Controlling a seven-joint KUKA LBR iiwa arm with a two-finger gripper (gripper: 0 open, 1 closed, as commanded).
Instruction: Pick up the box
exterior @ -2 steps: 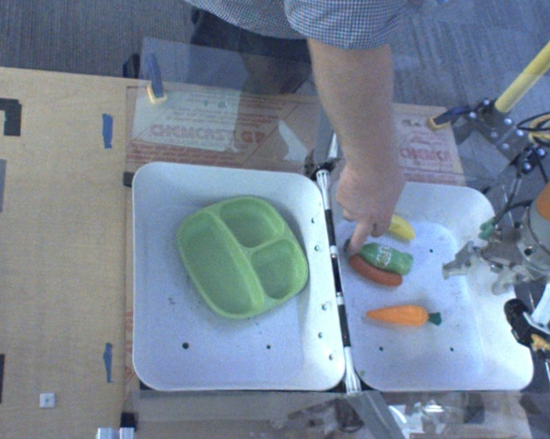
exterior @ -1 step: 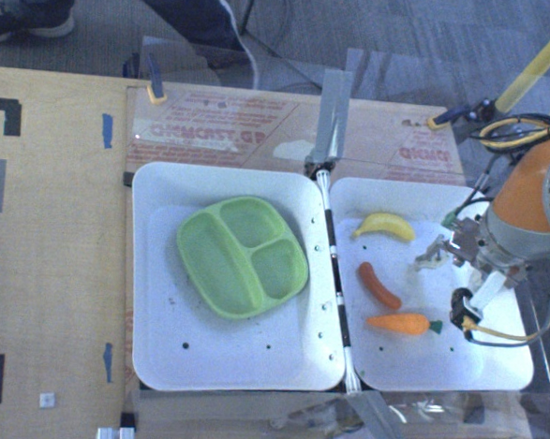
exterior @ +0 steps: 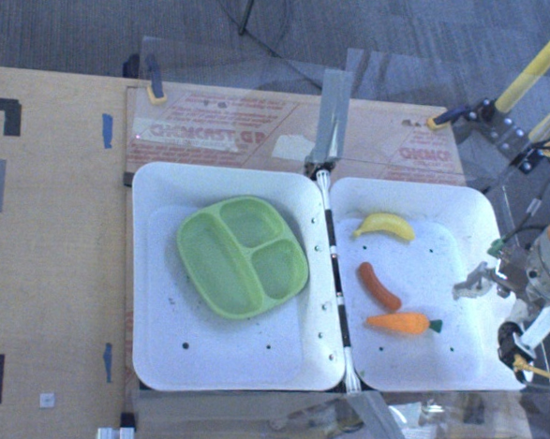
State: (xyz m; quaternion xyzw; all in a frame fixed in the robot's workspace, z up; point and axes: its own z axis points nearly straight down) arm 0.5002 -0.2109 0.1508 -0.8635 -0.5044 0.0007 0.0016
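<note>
Green plate [exterior: 242, 256]: left of divider [exterior: 333, 265].
Gripper [exterior: 490, 280]: at right bin [exterior: 477, 214] edge, grip cannot tell.
Box: unseen; locate before descending.

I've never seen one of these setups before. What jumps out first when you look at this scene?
The bright green divided plate stands out most, lying in the left white bin. In the right white bin lie three toy foods: a yellow banana near the top, a reddish sausage below it, and an orange carrot lowest. The robot's gripper reaches in at that bin's right edge.
</note>
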